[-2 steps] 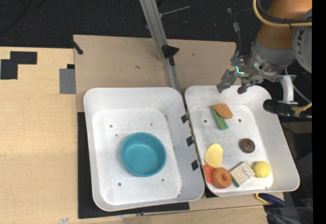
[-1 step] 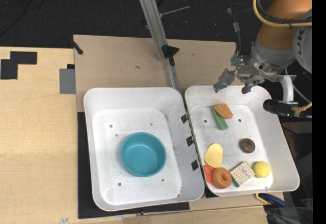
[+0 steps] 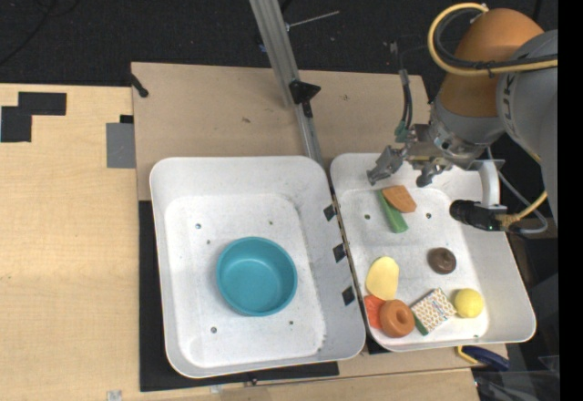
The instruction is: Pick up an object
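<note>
The gripper point(image 3: 406, 167) is seen over the far edge of the right bin point(image 3: 510, 299), its 2 fingers spread apart with nothing between them. Just near of it, an orange block point(image 3: 399, 200) lies touching a green stick point(image 3: 394, 216). A teal bowl point(image 3: 257, 275) sits in the left bin point(image 3: 182, 199).

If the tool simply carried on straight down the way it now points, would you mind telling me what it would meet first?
Most likely the tan block lying on the green stick, just below the open tool in the right bin. Depth is unclear, so it might meet the bin floor beside them.
</note>
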You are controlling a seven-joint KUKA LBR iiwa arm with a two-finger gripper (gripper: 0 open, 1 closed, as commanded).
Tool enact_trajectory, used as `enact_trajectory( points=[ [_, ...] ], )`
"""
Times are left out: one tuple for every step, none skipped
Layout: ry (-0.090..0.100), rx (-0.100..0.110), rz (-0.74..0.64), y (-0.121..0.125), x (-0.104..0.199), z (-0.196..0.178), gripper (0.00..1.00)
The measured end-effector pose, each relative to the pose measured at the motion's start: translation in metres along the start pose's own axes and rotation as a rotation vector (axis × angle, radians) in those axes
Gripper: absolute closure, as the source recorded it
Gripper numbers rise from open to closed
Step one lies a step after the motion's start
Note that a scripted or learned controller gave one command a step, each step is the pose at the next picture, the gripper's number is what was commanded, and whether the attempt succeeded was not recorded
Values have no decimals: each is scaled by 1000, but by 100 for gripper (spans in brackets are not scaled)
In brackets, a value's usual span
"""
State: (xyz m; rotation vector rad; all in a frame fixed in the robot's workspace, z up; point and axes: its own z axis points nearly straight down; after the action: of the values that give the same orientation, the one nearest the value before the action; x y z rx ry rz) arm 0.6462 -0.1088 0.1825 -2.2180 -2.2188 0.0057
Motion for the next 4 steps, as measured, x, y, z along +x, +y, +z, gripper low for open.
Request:
enact_trajectory(
  points=[
    [0,0,0,9,-1,51,0],
    [-3,-9,1,10,-2,89,0],
    [-4,-12,1,11,-2,77,100],
    [-1,-10,0,18,4,19,100]
  ],
)
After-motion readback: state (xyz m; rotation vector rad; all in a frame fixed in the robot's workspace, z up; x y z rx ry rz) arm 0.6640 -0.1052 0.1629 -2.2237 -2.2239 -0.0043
